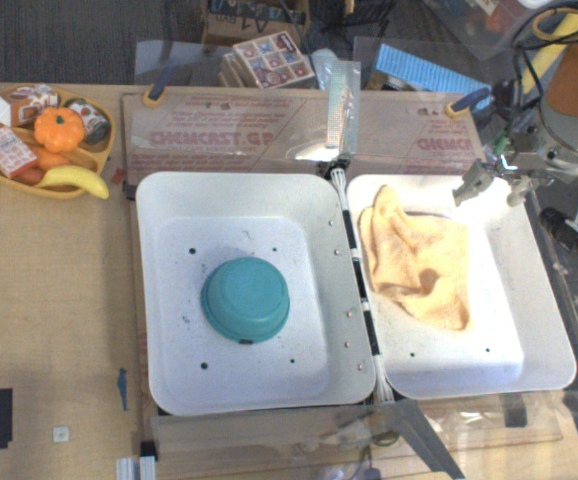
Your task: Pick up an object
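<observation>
Cloth [419, 265] crumpled in right bin [539, 363], long axis corner to corner

Upturned teal bowl [246, 299] mid left bin; crumpled yellow cloth [418, 259], perhaps stained, in right bin.

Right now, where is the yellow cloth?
The yellow cloth lies crumpled in the right bin, near its left wall; the gripper is beyond its upper right corner.

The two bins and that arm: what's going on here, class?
A grey robot arm reaches in from the right, its tool hovering over the far right corner of the right bin. Nothing sits between its fingers. A crumpled yellow cloth lies in that bin; an upturned teal bowl sits in the left bin.
</observation>
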Robot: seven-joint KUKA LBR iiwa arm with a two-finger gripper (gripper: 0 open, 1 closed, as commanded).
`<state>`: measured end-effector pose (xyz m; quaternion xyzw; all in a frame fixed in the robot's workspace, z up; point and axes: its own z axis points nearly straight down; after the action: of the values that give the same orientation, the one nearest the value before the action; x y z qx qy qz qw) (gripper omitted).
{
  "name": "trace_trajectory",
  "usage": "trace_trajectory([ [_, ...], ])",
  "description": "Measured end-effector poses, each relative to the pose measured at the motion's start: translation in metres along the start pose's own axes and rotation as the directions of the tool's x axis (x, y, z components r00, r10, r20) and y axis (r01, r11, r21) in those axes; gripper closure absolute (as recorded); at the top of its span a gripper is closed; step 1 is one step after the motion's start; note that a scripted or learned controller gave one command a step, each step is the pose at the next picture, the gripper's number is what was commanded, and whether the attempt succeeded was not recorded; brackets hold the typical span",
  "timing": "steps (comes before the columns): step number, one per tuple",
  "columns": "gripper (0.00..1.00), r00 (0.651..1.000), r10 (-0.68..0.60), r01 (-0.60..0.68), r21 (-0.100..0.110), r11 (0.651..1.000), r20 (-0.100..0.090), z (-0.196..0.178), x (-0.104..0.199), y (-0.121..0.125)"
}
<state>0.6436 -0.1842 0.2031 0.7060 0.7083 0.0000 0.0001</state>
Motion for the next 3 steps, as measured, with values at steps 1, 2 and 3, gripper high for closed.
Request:
trace_trajectory([
  [1,0.00,0.992,-0.125,0.125,0.000,0.992,0.000,0.093,0.000,-0.072],
  [2,0.00,0.973,-0.233,0.233,-0.008,0.973,0.001,0.114,0.073,-0.042],
  [3,1.00,0.974,-0.228,0.228,-0.013,0.974,0.002,0.103,0.070,-0.041],
])
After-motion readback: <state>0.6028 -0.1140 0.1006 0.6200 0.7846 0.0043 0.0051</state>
